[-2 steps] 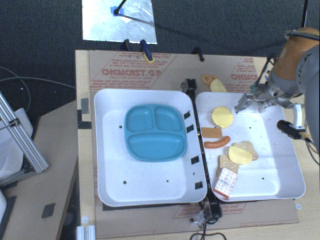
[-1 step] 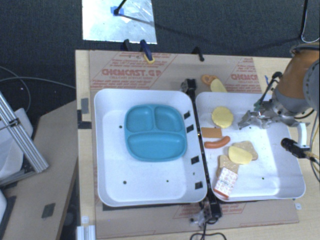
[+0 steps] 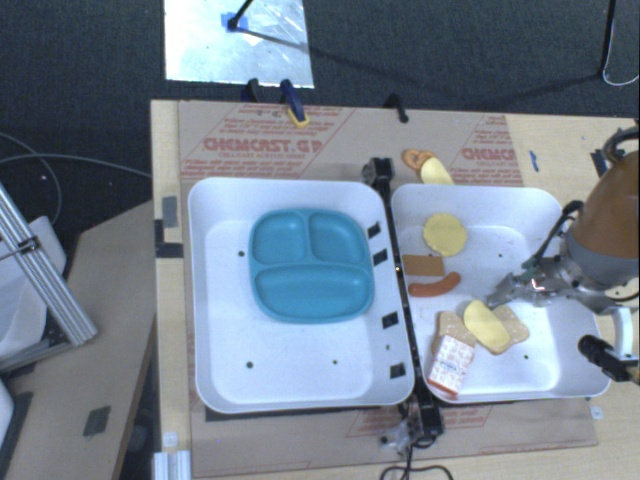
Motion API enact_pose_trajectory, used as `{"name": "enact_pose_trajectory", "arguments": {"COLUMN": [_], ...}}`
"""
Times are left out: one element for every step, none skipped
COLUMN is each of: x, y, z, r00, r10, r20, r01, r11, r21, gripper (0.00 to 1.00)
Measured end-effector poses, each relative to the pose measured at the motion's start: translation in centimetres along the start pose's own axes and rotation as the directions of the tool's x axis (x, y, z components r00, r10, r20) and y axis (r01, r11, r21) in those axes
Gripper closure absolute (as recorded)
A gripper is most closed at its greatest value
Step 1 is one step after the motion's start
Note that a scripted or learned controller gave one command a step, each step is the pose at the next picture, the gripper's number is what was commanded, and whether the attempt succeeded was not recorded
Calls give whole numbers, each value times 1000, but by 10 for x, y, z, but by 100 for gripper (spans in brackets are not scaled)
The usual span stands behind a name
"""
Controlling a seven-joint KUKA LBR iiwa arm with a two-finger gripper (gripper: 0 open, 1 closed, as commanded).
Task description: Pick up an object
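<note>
On the bench, largest thing first:

Bench (image 3: 560, 138): a cardboard-covered top with red printing; it carries both bins side by side, and a small yellow and orange piece (image 3: 428, 166) lies on the cardboard just past the right bin's far edge.

Left bin (image 3: 215, 298): shallow and white, taking up the bench's left half.

Right bin (image 3: 535, 363): shallow and white, its left wall touching the left bin's right wall.

Arm (image 3: 605, 223): grey with an orange band, reaching over the right bin's right edge from the bench's right side.

Blue tray (image 3: 310, 266): three compartments, lying flat in the middle of the left bin, nearer its far edge.

Gripper (image 3: 510, 293): low over the middle of the right bin, pointing toward the bin's left wall; I cannot tell how far its jaws are open, and nothing is seen between them.

Yellow oval piece (image 3: 487, 325): on a tan slice near the right bin's front edge, just beside the gripper tip.

Yellow round piece (image 3: 444, 234): near the right bin's far left corner.

Sausage (image 3: 434, 286): against the right bin's left wall, beside a brown slab (image 3: 423, 265).

Small carton (image 3: 452, 364): at the right bin's front left corner, tilted.
</note>
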State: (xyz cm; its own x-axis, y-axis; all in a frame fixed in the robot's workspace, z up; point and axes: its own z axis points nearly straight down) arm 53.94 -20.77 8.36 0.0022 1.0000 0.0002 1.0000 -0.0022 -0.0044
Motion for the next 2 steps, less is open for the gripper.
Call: {"name": "enact_pose_trajectory", "arguments": {"x": [1,11], "y": [4,29], "z": [-12,-1], "r00": [1000,1000], "r10": [-4,-8], "r20": [2,0], "r01": [4,8], "r11": [1000,1000], "r21": [-9,-7], "gripper": [100,100]}}
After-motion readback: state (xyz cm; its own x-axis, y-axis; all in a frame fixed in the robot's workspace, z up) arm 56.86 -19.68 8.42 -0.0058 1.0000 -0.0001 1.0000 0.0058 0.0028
